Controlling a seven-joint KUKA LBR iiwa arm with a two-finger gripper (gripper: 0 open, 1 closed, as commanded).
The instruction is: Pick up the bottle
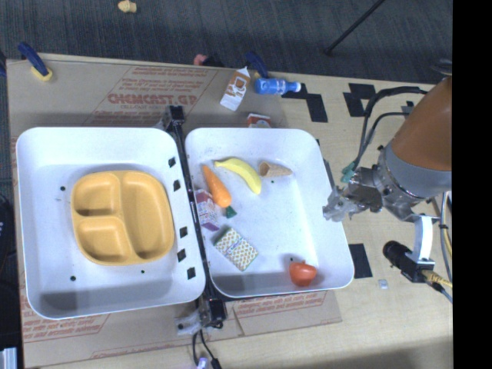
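The bottle (pixel 275 87) lies lengthwise on the tabletop (pixel 369 298) behind the right bin (pixel 327 206), well apart from the claw (pixel 336 208), whose opening I cannot tell.

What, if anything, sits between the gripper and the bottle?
Nothing visible. The blue bottle lies on the bench beyond the right bin's far rim, outside both bins. The gripper hangs off that bin's right edge, with bare bench between.

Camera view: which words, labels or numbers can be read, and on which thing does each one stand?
"CHEMCAST GP": red print on the cardboard sheet under the bins; the last letters are uncertain.
Smaller red lines around it: too blurred to read.
Small carton, blue bottle, patterned packet: print too small to read.
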